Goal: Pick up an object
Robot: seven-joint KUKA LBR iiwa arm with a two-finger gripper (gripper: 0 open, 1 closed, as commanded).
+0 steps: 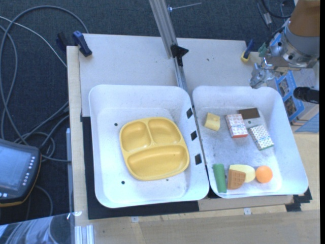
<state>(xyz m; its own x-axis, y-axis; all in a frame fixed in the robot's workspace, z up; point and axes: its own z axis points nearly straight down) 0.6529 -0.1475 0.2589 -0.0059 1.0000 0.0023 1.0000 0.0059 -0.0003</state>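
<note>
— Where is the arm?

— It comes in at the upper right corner of the camera view. The orange band sits highest, with the grey wrist section just below it.

— And the gripper?

— The gripper hangs at the lower left end of the wrist, pointing down and slightly left — a metallic cluster, small and blurred in this view. Nothing can be seen between its tips.

— Its pose overall?

— Raised, tilted inward from the right, with blue fittings and cabling around the wrist.
</note>
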